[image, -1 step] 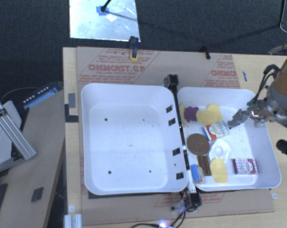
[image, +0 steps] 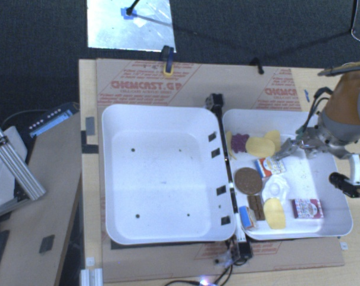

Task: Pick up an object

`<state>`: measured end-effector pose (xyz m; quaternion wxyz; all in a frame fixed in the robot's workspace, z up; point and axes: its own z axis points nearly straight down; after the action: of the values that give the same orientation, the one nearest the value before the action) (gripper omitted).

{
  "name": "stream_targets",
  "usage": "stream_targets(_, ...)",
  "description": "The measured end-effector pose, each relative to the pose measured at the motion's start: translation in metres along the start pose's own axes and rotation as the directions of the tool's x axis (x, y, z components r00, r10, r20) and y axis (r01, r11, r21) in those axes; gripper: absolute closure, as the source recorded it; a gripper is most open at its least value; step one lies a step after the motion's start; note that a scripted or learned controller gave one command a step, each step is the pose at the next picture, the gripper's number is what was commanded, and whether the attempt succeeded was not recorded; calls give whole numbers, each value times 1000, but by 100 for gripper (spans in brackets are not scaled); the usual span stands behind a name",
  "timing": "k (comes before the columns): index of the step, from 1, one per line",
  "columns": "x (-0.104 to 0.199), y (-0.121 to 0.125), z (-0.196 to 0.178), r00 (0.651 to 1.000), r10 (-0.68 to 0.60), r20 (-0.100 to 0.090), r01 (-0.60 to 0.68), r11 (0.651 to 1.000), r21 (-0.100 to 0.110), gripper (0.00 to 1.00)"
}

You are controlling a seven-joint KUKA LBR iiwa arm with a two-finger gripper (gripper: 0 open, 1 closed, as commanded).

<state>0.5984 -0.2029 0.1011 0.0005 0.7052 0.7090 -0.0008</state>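
Bins (image: 162,124): I saw smooth, matt white plastic.
Bench sheet (image: 147,83): looked like matt brown cardboard with red print.
Floor plate (image: 108,16): I read it as shiny metal.
Gripper (image: 285,150): bare grey metal, dull sheen.
Brown disc (image: 248,180): matt.

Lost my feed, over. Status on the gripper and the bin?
Gripper low over right bin, beside yellow pieces; nothing seen between fingers. Brown disc, red packet untouched. Objects crowded close.
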Motion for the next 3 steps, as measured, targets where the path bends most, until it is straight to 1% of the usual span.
stream_targets(1,66,36,16,1000,-5,-2,5,1000,-6,0)
stream_targets(2,121,43,15,1000,-4,-3,4,1000,-5,0)
stream_targets(3,117,44,1,1000,-2,-1,2,1000,-10,100)
